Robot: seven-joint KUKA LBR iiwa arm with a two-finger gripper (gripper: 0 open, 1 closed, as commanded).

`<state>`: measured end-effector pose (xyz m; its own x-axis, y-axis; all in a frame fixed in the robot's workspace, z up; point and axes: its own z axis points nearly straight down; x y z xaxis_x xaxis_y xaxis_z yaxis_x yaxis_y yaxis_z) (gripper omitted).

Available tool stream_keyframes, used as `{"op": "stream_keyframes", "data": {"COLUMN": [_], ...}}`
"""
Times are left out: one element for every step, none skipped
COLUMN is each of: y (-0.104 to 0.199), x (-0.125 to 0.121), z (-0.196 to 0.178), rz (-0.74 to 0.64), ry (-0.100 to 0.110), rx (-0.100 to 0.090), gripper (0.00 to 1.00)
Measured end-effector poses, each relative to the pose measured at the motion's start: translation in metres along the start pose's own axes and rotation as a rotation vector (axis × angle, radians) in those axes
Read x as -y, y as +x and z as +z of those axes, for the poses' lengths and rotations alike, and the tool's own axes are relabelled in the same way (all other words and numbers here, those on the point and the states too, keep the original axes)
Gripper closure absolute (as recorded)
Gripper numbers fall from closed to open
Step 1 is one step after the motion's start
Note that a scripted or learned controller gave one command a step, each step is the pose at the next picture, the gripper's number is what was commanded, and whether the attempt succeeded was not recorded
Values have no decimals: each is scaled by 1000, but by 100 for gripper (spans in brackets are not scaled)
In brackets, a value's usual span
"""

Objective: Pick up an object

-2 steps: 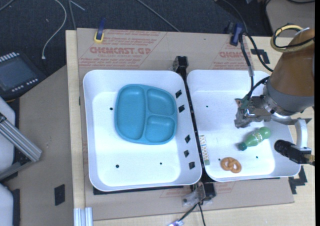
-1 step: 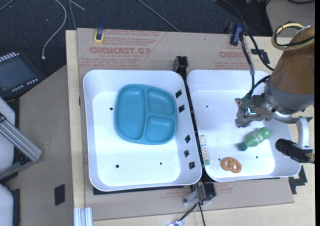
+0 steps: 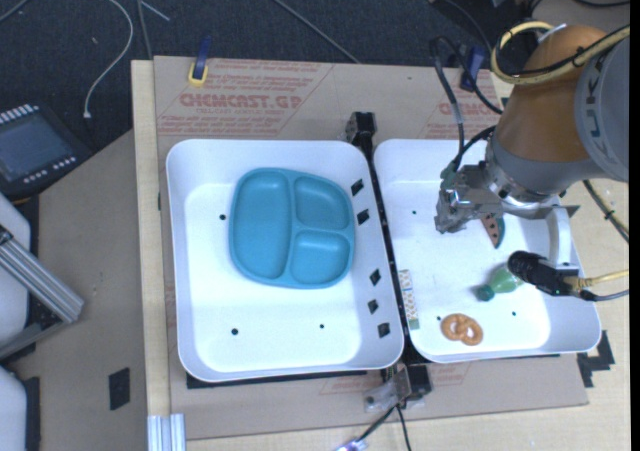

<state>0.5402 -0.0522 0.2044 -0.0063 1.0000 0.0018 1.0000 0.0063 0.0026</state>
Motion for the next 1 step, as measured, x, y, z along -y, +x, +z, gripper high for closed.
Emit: {"op": "stream_keyframes", "data": {"y": [55], "x": [-31], "z": [-11], "rz": [-1], "ry": [-1], "rx": [0], "gripper": [100]}}
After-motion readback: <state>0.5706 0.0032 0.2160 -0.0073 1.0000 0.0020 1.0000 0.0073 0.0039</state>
